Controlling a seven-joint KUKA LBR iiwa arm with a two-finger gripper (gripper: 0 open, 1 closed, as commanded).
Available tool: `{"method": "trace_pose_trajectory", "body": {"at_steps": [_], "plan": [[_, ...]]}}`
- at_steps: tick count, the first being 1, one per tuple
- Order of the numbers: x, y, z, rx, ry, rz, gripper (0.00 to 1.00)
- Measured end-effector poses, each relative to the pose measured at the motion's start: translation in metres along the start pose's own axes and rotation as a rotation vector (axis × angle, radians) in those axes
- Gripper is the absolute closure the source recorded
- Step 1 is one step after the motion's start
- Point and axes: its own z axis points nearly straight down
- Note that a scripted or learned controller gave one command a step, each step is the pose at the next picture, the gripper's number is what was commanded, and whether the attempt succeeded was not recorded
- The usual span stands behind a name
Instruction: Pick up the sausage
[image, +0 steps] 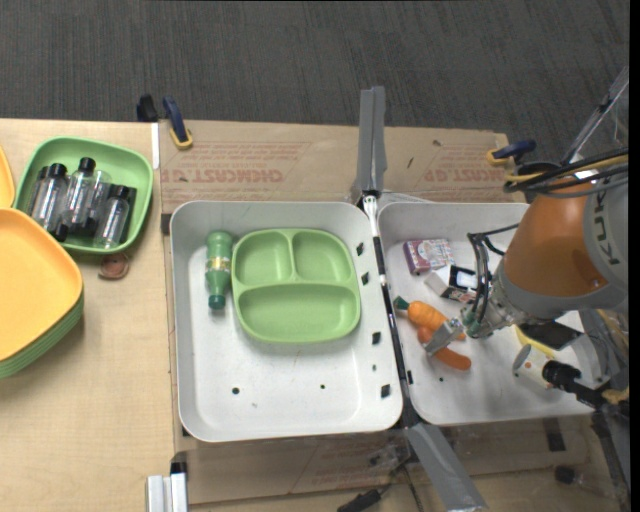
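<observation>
The sausage (453, 360), short and orange-red, lies on the floor of the right bin (480, 400), near its left side. My gripper (443, 336) reaches in from the right, with its grey tip low over the bin just above and left of the sausage. It sits between the sausage and an orange carrot (427, 314). Nothing is visibly held, and the tip is too small and blurred to read its state.
A pink-and-white packet (428, 253) and a small dark item (460, 281) lie at the back of the right bin. The left bin (280, 400) holds a green divided plate (296, 285) and a green bottle (217, 268). A green tray of bottles (85, 195) and yellow plates (30, 290) sit far left.
</observation>
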Motion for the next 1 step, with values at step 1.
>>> {"method": "trace_pose_trajectory", "body": {"at_steps": [1], "plan": [[-0.0105,-0.0075,-0.0002,0.000,0.000,0.276,0.00]]}}
